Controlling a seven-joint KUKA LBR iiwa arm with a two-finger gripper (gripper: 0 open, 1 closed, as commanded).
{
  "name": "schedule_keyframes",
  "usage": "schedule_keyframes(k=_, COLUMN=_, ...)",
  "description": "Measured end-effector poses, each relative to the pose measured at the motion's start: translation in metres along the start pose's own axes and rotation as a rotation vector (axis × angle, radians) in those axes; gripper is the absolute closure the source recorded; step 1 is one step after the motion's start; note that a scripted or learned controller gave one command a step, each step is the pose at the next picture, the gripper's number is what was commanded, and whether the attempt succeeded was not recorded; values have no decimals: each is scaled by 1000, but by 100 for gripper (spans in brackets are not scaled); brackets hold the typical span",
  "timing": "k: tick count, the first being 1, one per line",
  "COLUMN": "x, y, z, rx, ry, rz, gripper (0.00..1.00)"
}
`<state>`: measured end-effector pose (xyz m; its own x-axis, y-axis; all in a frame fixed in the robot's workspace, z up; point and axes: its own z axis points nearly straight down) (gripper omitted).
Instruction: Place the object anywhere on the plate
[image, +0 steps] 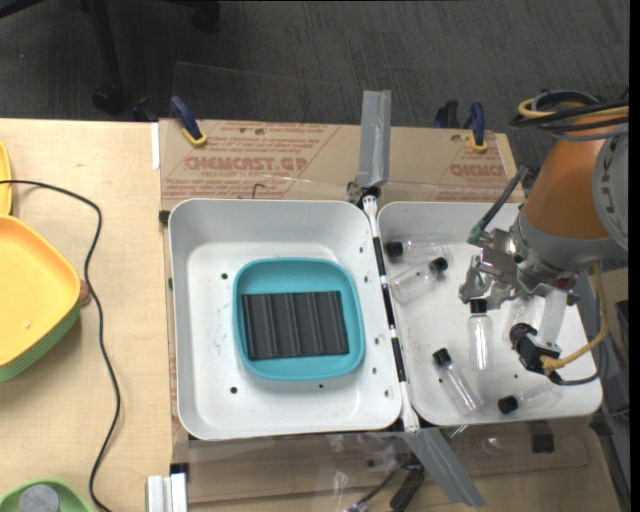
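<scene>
Teal, the square plastic plate (298, 320) with its dark ribbed centre lies in the left white bin (200, 300). Clear plastic vials with black caps (455, 378) lie scattered in the right white bin (420, 400) — the gripper (480, 298) hangs low over them, beside one upright vial; its finger state cannot be told.

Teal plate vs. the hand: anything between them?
Camera view: between the teal plate and the hand lie bare bin floor, the bins' adjoining rims, and a clear vial.
</scene>
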<state>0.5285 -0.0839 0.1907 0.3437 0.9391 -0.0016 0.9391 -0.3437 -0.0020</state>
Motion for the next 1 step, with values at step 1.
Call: schedule_keyframes(k=1, x=0, y=0, z=0, rx=0, ry=0, rz=0, gripper=0)
